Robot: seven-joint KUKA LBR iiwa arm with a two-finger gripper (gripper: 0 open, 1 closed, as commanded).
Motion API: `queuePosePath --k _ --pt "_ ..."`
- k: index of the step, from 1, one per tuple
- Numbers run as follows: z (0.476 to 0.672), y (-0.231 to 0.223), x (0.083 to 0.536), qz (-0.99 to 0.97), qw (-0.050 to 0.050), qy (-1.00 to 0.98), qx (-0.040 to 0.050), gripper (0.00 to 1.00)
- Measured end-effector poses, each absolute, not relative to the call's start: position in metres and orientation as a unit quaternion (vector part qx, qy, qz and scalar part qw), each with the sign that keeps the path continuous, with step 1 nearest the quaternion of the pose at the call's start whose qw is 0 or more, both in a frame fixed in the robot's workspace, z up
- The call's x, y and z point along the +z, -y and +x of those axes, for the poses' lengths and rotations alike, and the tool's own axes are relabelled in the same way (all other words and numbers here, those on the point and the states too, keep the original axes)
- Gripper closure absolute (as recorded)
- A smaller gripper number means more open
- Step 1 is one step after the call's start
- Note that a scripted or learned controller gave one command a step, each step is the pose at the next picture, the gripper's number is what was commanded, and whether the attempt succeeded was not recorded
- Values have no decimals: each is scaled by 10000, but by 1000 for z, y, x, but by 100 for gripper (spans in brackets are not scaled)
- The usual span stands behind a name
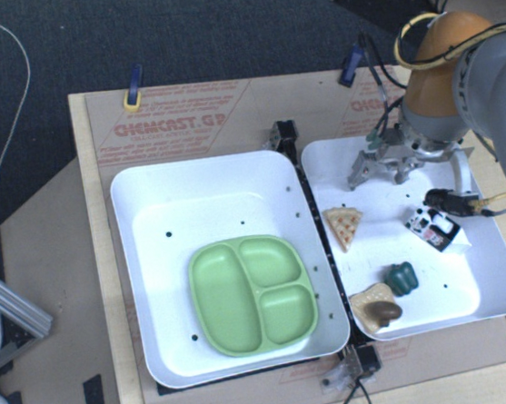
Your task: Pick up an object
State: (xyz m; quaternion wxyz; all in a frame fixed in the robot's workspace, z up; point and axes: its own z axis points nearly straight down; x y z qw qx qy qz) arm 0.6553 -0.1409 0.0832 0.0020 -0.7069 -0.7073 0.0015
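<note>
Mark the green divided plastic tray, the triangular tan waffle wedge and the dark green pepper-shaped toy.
green divided plastic tray [251, 294], camera view, central divider.
triangular tan waffle wedge [343, 226], camera view, middle.
dark green pepper-shaped toy [401, 278], camera view, body.

Loose objects I see in the right white plastic bin [494, 299]

A tan triangular waffle-textured wedge [343, 226] lies flat at nine o'clock; a teal pepper-shaped toy [401, 278] and a beige-brown lump [377, 307] touch near seven; a black-and-white block [433, 226] sits at three.
</note>
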Motion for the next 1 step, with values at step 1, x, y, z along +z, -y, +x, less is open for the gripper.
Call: queuePosePath --k 1 --pt "657 141 96 -7067 -4 7075 -1 100"
